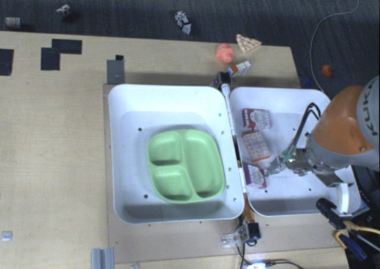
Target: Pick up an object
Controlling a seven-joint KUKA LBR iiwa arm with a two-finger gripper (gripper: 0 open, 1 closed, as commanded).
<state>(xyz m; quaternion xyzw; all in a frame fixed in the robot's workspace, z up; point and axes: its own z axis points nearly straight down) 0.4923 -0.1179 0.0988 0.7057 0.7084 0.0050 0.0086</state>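
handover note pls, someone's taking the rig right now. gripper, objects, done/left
Gripper: low in the right bin, beside the three small red-and-white packets; grasp state unclear from this view.
Packets: lined up along the right bin's left side, none lifted.
Left bin: holds the green divided tray.
Done: arm has reached into the bin.
Left: no pick confirmed; grasp and lift one object.

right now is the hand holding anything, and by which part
It cannot be told. The hand is low in the right bin, beside the lowest of three small packets, but the view is too blurred to show a packet between its fingers.
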